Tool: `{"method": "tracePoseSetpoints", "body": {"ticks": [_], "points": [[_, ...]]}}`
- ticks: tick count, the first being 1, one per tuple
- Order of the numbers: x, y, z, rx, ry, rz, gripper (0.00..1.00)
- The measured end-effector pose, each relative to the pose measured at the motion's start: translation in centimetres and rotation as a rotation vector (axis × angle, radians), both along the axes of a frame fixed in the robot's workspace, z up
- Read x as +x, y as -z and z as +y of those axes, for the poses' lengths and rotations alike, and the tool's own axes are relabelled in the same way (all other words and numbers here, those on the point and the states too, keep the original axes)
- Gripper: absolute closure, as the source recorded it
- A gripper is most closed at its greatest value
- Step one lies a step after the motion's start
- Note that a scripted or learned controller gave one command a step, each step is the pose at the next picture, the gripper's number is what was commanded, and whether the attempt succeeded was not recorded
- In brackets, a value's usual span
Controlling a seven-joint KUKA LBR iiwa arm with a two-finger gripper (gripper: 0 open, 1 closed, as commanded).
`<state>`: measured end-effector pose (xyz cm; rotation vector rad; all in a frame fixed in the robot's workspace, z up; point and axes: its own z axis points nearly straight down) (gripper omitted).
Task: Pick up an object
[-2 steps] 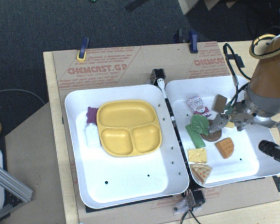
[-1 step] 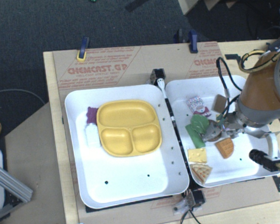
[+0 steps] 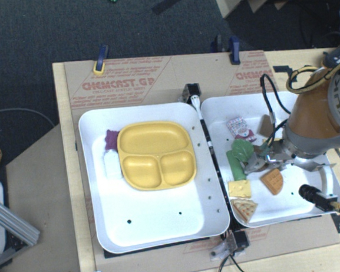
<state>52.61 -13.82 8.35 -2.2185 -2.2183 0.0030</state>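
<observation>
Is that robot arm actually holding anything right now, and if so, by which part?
It cannot be told. The gripper is down in the right bin beside the green toy, but nothing is visibly between its fingers.

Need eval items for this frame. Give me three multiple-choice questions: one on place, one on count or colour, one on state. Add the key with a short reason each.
1. Where is the yellow tray?
A. In the left bin
B. In the right bin
C. On the floor

2. How many compartments does the yellow tray have?
A. One
B. Three
C. Five

3. How does the yellow tray lie?
A. Upside down
B. Propped on edge
C. Flat, open side up

Key: 1 A, it rests in the left bin, while the gripper is over the right bin. 2 B, one long section above two smaller ones. 3 C, its hollows face the camera.
</observation>
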Motion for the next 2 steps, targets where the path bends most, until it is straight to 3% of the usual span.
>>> {"method": "tracePoseSetpoints", "body": {"ticks": [1, 2], "points": [[0.1, -1.2, -0.1, -0.001, 0.002, -0.004, 1.00], [0.3, -7.4, -0.6, -0.005, 0.000, -0.011, 1.00]]}}
